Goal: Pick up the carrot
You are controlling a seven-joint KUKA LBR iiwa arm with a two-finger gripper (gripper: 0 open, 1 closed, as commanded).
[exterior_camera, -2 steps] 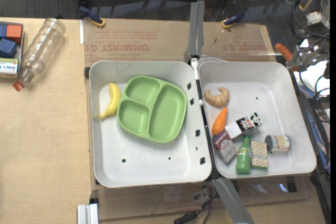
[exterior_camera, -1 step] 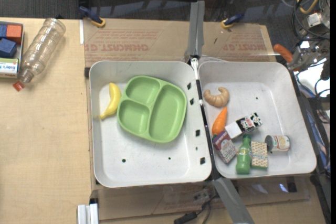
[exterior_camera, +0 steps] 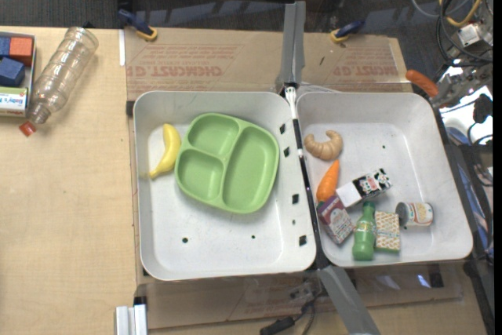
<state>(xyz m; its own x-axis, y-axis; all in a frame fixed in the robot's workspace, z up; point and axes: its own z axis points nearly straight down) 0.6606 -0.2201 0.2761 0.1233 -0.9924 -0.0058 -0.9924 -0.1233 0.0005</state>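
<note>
The orange carrot [exterior_camera: 328, 180] lies in the right bin [exterior_camera: 423, 121], near its left wall, pointing from upper right to lower left. A croissant [exterior_camera: 324, 143] sits just above it. Its lower tip rests close to a small red-and-white packet [exterior_camera: 338, 220].
The right bin also holds a black-and-white carton [exterior_camera: 371, 187], a green bottle [exterior_camera: 364, 238], a cracker pack [exterior_camera: 387, 232] and a small can [exterior_camera: 416, 214]. In the left bin [exterior_camera: 157, 247] lie a green divided plate [exterior_camera: 228, 162] and a banana [exterior_camera: 165, 149]. A clear plastic bottle [exterior_camera: 59, 72] lies on the bench at left.
</note>
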